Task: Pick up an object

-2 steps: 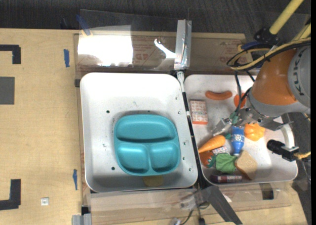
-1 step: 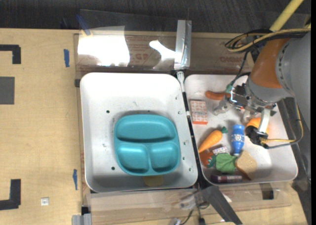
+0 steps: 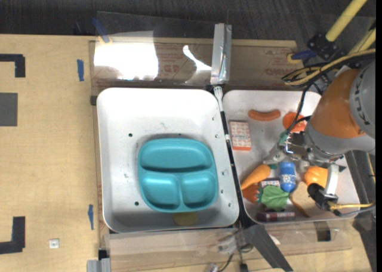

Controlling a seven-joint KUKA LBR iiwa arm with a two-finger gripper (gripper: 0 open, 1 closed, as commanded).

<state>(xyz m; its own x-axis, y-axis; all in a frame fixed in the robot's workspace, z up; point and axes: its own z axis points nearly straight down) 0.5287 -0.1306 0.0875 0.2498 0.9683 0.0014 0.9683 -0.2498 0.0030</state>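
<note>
Reaching down into the cluttered right white bin (image 3: 250, 101), two-finger gripper (image 3: 289, 158) over a small blue bottle-shaped toy (image 3: 287, 175). Can't tell pincer state. Probably needs a clean close next.

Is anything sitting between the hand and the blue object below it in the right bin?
Nothing visible separates them: the hand sits directly over the small blue object. An orange carrot-shaped toy and a green crumpled piece crowd beside it.

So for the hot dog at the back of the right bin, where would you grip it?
Across the middle of the hot dog, coming straight down from above. It lies flat and lengthwise left to right on bare bin floor, apart from the card, so fingers closing front to back would likely span its narrow width.
</note>
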